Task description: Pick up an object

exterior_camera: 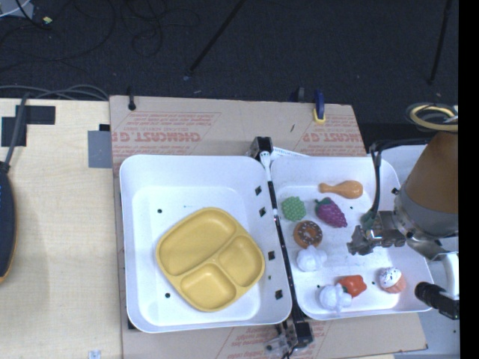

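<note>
The arm's gripper (362, 242) hangs low over the right bin (389, 172), and whether it is released or clenched cannot be told from above. The nearest toys ring it closely: a purple grape bunch (331, 212) at about ten o'clock, an orange-red piece (352, 284) at about six o'clock, and a chocolate doughnut (307, 234) at nine o'clock. The left bin (150, 178) carries a yellow divided plate (211, 258).

Glossy plastic bins (194, 172), matt cardboard (224, 126) underneath.
</note>
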Tool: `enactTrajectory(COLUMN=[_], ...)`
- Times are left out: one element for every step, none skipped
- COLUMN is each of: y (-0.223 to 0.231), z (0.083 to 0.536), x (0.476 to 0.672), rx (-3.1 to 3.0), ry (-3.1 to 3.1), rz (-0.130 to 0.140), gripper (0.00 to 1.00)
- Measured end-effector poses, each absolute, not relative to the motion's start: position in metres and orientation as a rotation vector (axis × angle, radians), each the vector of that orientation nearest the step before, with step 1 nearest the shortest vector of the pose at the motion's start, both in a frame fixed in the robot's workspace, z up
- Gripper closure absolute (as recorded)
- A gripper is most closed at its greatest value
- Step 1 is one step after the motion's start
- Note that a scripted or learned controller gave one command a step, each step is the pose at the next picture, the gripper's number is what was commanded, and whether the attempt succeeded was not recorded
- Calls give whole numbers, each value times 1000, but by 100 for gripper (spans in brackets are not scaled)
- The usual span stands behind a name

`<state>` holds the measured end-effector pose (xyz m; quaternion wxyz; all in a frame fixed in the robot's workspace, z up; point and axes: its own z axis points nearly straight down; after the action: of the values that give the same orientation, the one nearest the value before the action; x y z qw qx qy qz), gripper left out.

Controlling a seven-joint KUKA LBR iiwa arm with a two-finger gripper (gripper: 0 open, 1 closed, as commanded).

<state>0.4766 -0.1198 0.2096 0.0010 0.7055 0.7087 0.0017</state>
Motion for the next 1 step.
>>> enactTrajectory(y=[-45], z=[227], x=[532], rx=[2214], ry=[2229], rz=[3], gripper=[100])
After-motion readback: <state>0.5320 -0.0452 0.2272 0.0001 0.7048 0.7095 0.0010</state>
